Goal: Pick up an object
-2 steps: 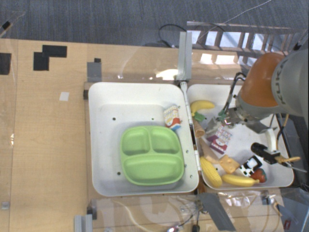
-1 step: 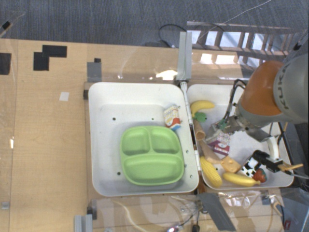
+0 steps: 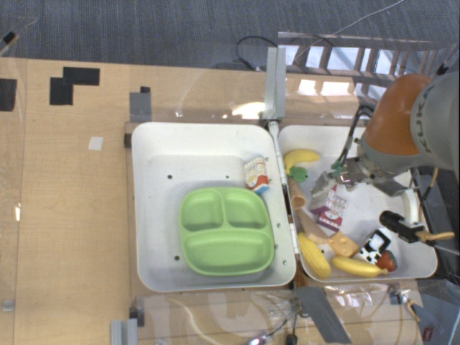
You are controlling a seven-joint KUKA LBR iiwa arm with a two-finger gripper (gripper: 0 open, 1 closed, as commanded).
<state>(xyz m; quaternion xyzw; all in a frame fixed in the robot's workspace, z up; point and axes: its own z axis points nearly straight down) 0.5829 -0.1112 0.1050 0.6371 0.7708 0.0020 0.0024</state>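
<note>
Over the right-hand shallow white plastic bin (image 3: 429,264), the grey arm's jaws (image 3: 338,176) hang low above a flat purple-and-white packet (image 3: 331,209) lying just beneath them; how far apart they stand, and whether they have hold of anything, I cannot tell. Crowded close around the packet are a small tan cone (image 3: 297,195), a yellow plastic corn cob (image 3: 313,256) and an orange wedge (image 3: 344,246), with a yellow banana (image 3: 359,267) beyond. Judging by this clutter, the jaws could slide off the thin, flat packet or pinch a neighbour instead, leaving nothing lifted.
</note>
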